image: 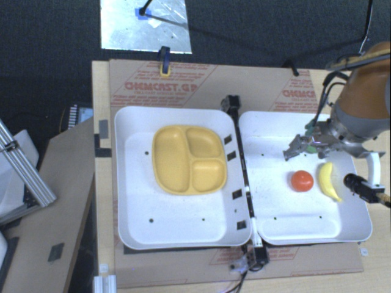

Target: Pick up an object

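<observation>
White plastic makes up both shallow bins on the bench, set side by side on a sheet of brown cardboard (183, 84) printed with red lettering. The left bin (131, 224) holds a yellow plate (188, 159) with three compartments, lying flat near the bin's middle. The right bin (275, 227) holds two small things toward its right side: a red tomato (301, 180) and a yellow banana (328, 180). The tomato sits just left of the banana, close beside it; whether they touch is hard to judge from this angle. The banana lies roughly lengthwise, curved, with its upper end pointing toward the arm.

From the right, the grey arm with its orange band (365, 90) reaches over the right bin. The gripper (295, 149) hangs over the bin's upper middle, up and to the left of the tomato, apart from both fruits. Its fingers point down and leftward, and nothing can be seen between them; they look slightly spread, though the dark metal blurs together here and I cannot tell for certain.

A black rod-like part (360, 188) sticks out near the bin's right rim, just right of the banana. Beyond the bench, a shiny foil square (146, 17) lies on the dark floor.
</observation>
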Tool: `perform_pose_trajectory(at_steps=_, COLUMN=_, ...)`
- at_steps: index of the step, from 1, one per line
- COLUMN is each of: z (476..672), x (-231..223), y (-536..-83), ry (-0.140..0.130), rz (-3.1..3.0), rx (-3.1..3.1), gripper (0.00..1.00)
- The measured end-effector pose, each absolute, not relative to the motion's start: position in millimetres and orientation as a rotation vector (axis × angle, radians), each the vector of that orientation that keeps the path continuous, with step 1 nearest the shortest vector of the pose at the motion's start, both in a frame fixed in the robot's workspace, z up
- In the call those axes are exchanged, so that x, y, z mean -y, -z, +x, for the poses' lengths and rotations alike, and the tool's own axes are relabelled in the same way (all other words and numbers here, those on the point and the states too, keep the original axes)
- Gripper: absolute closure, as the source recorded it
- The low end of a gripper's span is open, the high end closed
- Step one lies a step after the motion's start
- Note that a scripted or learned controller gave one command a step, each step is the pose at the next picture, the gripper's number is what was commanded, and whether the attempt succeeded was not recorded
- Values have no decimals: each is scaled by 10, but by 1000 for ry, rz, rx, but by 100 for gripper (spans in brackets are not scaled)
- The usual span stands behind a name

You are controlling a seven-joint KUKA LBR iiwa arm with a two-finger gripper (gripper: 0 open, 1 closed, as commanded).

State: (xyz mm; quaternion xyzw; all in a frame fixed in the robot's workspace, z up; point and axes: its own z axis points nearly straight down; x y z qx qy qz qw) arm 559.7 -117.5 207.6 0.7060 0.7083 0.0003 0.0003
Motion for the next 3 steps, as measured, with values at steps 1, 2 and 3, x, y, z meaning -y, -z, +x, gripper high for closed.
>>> perform_pose_trajectory(at_steps=1, z=5561, x=1210, y=-1457, ry=4, rz=2222, rx=-2225, gripper=0)
perform_pose_trajectory(at_steps=2, z=5528, x=1303, y=-893, ry=4, rz=2224, rx=-2224, gripper=0)
perform_pose_trajectory(at_steps=3, z=5534, x=1302, y=-845, ry=0, rz=2221, rx=-2222, gripper=0)
